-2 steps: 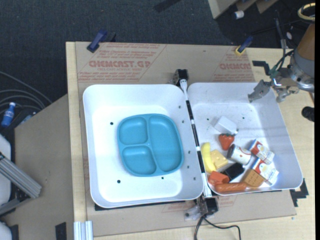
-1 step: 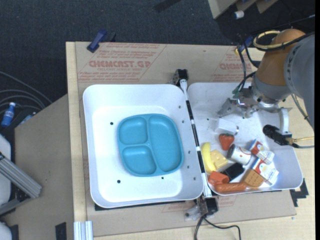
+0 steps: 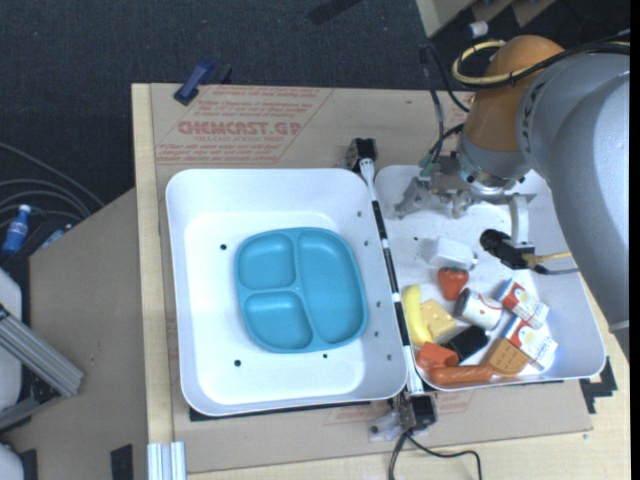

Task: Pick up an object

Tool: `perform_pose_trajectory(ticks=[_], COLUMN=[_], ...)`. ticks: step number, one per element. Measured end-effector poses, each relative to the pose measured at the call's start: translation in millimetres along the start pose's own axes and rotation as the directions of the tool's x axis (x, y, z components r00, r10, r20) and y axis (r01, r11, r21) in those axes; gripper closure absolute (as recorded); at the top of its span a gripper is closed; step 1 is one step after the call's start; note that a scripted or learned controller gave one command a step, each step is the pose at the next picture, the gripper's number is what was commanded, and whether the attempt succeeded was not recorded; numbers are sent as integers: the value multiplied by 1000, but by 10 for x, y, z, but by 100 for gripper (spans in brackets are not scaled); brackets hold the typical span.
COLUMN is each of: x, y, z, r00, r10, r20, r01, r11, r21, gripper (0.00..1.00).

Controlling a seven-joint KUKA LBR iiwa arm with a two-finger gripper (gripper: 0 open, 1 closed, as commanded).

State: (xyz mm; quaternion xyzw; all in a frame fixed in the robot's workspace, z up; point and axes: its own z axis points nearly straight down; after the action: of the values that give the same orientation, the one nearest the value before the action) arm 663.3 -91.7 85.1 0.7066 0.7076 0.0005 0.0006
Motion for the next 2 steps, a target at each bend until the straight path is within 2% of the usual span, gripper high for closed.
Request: perform_pose_trajectory(ticks=[1, 2], x=[-20, -15], y=[-1427, -1421], z=[9, -92], r00=[1000, 1000], r10=[3, 2], r20=[-1, -1], r01=[-3, -2], r11=[1000, 1000], r21=[5, 2], gripper=[0, 100])
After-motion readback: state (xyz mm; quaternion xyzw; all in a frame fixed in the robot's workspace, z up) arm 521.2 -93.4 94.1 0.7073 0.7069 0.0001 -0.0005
